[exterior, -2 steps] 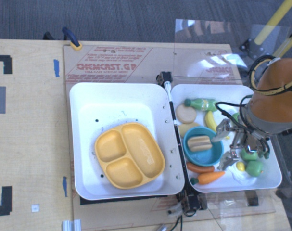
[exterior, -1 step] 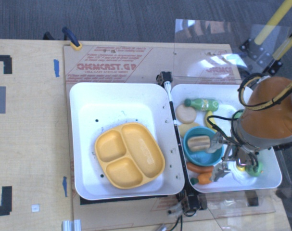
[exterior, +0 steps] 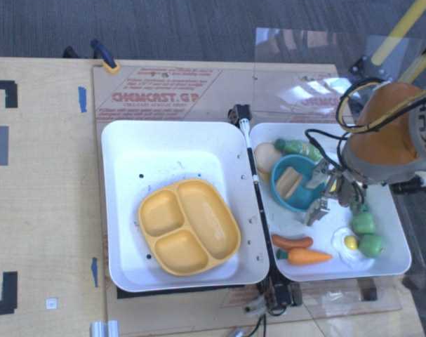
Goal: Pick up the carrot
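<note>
The camera view looks down on a counter [exterior: 44, 188] bearing two white bins side by side. The left bin [exterior: 121, 153] holds a yellow divided plate [exterior: 189, 226], tilted in the bin's near half.

The right bin [exterior: 398, 255] holds the food items. The carrot [exterior: 309, 256] lies flat near the bin's front edge, its tip pointing right, apart from the tool. Just behind it lies a red sausage [exterior: 293, 242], almost touching it. To the carrot's right sits a fried egg [exterior: 348, 244], and beside that two green pieces [exterior: 367, 234]. A blue bowl [exterior: 295, 183] sits in the bin's back half with a tan block [exterior: 290, 182] in it. A pale egg [exterior: 266, 157] rests at the bowl's back left, and a green vegetable [exterior: 295, 147] lies behind the bowl.

The arm [exterior: 384, 128] reaches in from the right. The tool [exterior: 318, 206] hangs over the bowl's right rim, well behind the carrot. Its fingers are parted, with nothing between them.
</note>
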